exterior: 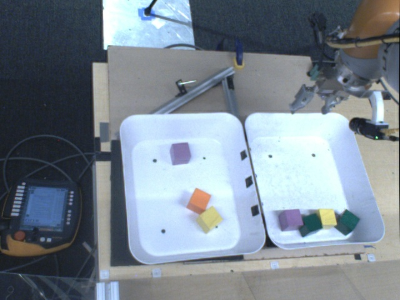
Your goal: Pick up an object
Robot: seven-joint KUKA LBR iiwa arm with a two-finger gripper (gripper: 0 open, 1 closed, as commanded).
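on the tabletop (187, 74), the left shallow white plastic bin (134, 230) carries three small cubes that look like rigid foam or painted wood. a purple cube (180, 153) sits alone near the far side of that bin, well apart from the others. nearer the front, an orange cube (199, 200) and a yellow cube (209, 219) lie just beside each other, corner to corner, possibly touching.

the right shallow white plastic bin (350, 142) holds four more cubes, bunched along its near wall: a second purple cube (290, 219), a dark green cube (309, 224), a small yellow cube (327, 217) and another dark green cube (347, 221), each close against its neighbour.

all of them are likely light, stiff and not fragile, with flat faces that suit a pinch across two opposite sides. the lone purple cube in the left bin looks the easiest to take, with free space on every side. the row in the right bin is harder: neighbours and the bin wall leave little room for a finger to slip in, and smooth sides could slide if caught on a corner.

at the far right, the two-finger gripper (314, 104) hangs above the far rim of the right bin, well apart from every cube. its fingers (300, 99) appear spread, with nothing between them.
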